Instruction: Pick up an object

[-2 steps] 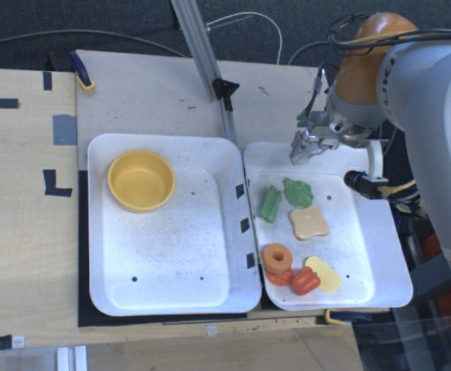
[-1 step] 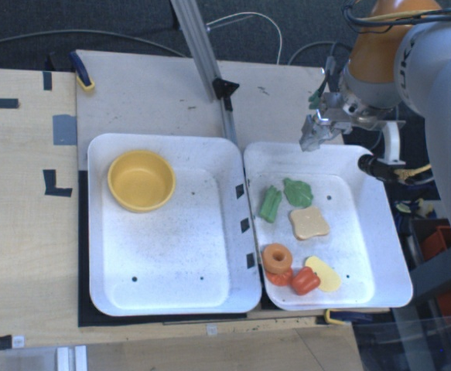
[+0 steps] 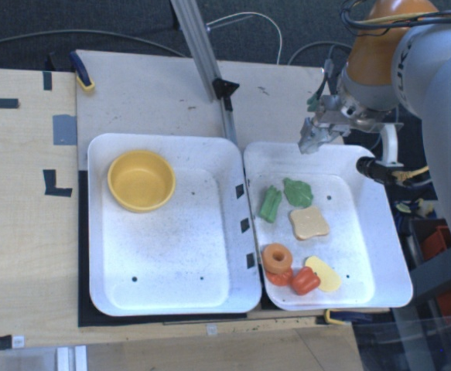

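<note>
Camera view: the gripper point(image 3: 312, 141) is hanging over the far rim of the right bin point(image 3: 380, 230), toward its far-left corner, with the grey arm and its orange band coming in from the right; nothing is sitting between its tips, and how wide it is set I cannot tell at this size. Candidate objects are all lying in the right bin: a green leafy toy point(image 3: 298, 192) and a green pepper-like piece point(image 3: 270, 204) nearest the gripper, a tan bread slice point(image 3: 309, 223) just near of them, then an orange donut ring point(image 3: 276, 256), a red piece point(image 3: 303, 281) and a yellow piece point(image 3: 326, 274) clustered at the near side, the red one touching both neighbours. The left bin point(image 3: 171, 284) is holding a yellow bowl point(image 3: 141, 179) at its far-left part. Judging by this, the step is the approach, nothing picked yet. Next move is probably calling for travelling nearward over the bin, centring above one item, likely a green one as closest, and descending clear of its neighbour.
</note>
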